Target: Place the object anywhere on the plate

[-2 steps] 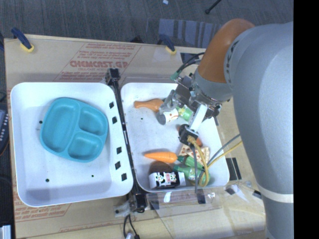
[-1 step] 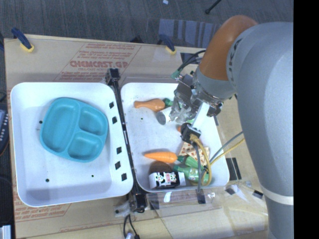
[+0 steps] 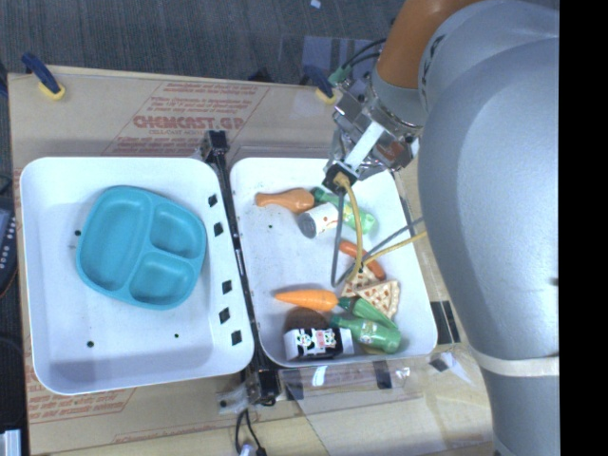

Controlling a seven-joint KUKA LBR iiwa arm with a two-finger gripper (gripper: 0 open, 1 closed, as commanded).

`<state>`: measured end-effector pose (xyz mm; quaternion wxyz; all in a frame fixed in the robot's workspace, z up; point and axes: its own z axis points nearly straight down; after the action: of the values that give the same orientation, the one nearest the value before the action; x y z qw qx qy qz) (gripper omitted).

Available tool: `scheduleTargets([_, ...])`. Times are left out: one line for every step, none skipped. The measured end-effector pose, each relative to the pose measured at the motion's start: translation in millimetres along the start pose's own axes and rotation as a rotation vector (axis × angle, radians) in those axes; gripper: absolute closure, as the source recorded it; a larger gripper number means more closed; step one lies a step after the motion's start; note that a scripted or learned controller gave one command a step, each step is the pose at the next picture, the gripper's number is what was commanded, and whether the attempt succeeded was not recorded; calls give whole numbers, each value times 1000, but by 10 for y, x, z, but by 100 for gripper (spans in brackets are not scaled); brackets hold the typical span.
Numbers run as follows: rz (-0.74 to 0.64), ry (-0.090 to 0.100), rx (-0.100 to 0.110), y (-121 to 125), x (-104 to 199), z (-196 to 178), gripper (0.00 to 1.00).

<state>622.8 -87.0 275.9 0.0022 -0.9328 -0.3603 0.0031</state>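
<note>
The plate (image 3: 141, 246), a blue one with three compartments, lies in the left bin (image 3: 38, 283) with nothing on it, so by the look of things no part of the placing is done. All the candidate objects sit together in the right bin (image 3: 271, 174), across the black divider (image 3: 231, 245) from the plate: a toy chicken drumstick (image 3: 287, 199) near the top, a small white cylinder (image 3: 318, 220) and a pale green piece (image 3: 361, 221) beside it, a small orange piece (image 3: 361, 257) lower down, a carrot (image 3: 309, 299), a waffle-patterned wedge (image 3: 380, 297), a green bottle-like toy (image 3: 370, 329) and a black and white carton (image 3: 316, 342) at the bottom. The task does not say which of these is meant.

The gripper (image 3: 335, 180) hangs over the upper part of the right bin, low and just beside the drumstick's fat end and the white cylinder. Whether its jaws are wide, narrow or closed on anything I cannot tell; the tip is dark and small against the clutter. Thin yellowish cables (image 3: 366, 250) trail from the wrist across the toys.

What is left, as I judge it, is nearly everything: a secure grasp, a lift clear of the pile, a carry leftward over the divider, and a release above the plate.
</note>
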Motion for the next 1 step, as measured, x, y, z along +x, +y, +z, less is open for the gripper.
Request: scheduleTargets([393, 0, 1, -49, 177, -50, 100])
